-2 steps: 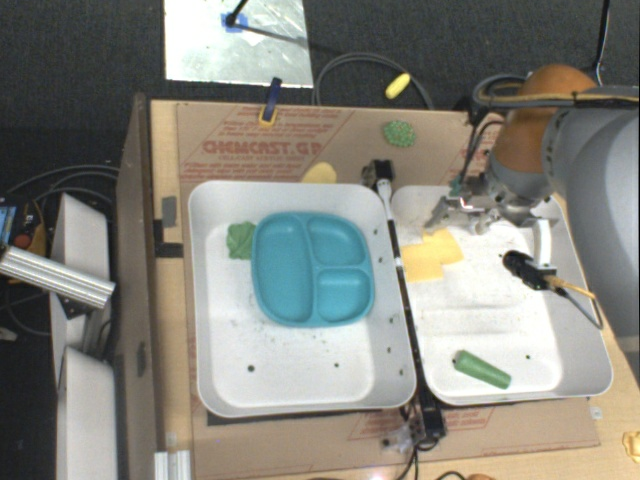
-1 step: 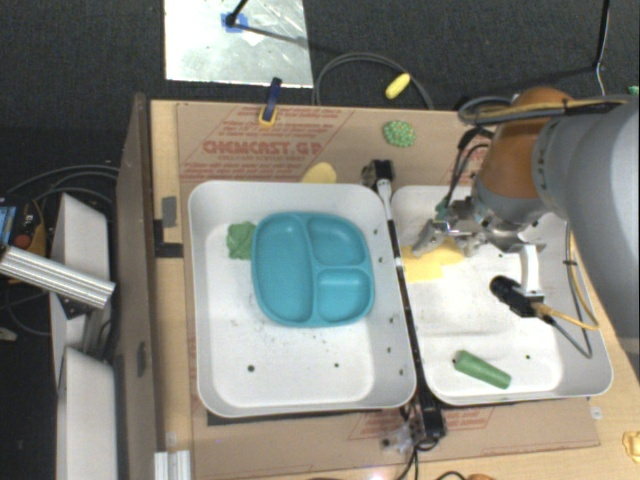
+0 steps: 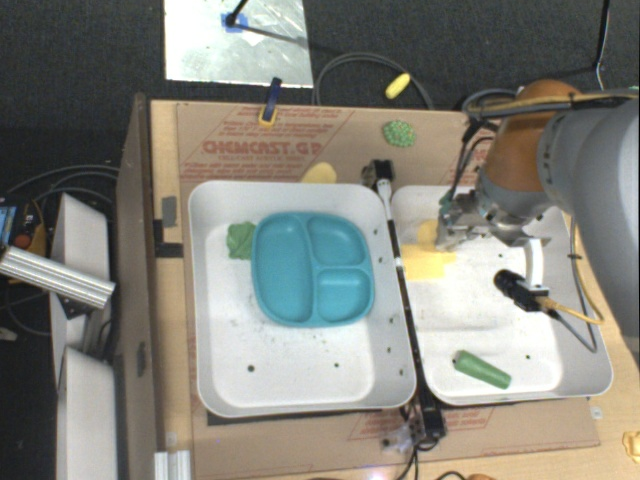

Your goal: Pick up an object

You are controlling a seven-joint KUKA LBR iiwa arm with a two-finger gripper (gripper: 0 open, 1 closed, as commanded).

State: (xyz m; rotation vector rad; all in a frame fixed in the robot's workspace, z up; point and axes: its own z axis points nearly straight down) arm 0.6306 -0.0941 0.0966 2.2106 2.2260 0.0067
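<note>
1. Camera view: the arm reaches into the right bin (image 3: pixel 590 373), and the tool (image 3: pixel 452 226) sits low over a yellow block (image 3: pixel 428 263) by the bin's left wall.
2. Whether the tool is wide or narrow, I cannot tell.
3. Looks like the approach step; next it must close squarely on the block, then lift.
4. A green cylinder (image 3: pixel 483 369) lies well apart, near the front.
</note>
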